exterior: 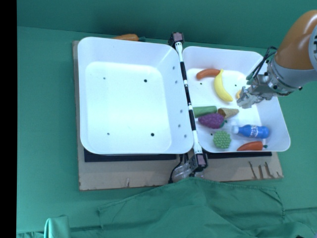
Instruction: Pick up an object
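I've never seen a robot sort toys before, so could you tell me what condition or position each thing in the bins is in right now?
gripper: low over the right bin, beside the banana
banana: lying flat
sausage: lying flat near the back wall
green pepper: on its side
purple grapes: lying loose
ice cream cone: tipped over
blue bottle: on its side, capped
green ball: resting
carrot: lying against the front wall
left bin: upright
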